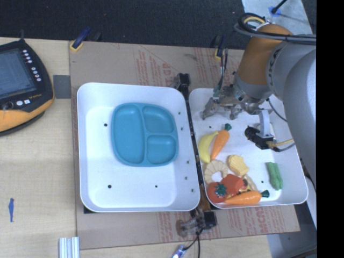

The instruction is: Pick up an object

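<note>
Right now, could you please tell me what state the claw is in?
Claw: cannot be told; it sits over the right bin, nothing visibly between it.

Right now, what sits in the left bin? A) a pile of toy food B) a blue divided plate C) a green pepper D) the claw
B: the left bin holds the blue divided plate, lying flat near its middle, while the toy food such as the carrot lies in the right bin, where the claw hangs over the far end.
</note>
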`<state>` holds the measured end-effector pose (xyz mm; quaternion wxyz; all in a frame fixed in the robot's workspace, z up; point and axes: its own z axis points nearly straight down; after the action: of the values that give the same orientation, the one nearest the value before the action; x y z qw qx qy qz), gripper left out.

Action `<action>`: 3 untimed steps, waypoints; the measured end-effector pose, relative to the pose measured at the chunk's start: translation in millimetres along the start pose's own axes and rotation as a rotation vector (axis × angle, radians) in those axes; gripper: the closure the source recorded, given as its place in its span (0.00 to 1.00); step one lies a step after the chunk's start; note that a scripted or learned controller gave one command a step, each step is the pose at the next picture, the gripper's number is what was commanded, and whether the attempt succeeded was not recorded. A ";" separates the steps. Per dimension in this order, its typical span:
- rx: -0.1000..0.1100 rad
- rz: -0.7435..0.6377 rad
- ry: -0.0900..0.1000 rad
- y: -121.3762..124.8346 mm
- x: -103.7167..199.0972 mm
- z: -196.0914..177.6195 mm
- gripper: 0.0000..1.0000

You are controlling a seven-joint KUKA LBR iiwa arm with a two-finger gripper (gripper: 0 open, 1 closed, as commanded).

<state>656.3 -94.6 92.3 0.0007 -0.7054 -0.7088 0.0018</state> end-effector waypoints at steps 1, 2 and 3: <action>0.002 -0.002 0.000 0.0 -1.0 -10.4 1.00; 0.003 -0.002 0.000 -0.1 -0.9 -10.3 0.00; 0.002 0.001 0.001 -0.4 -3.5 0.5 0.00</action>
<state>655.9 -98.2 91.8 0.0018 -0.7058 -0.7084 0.0024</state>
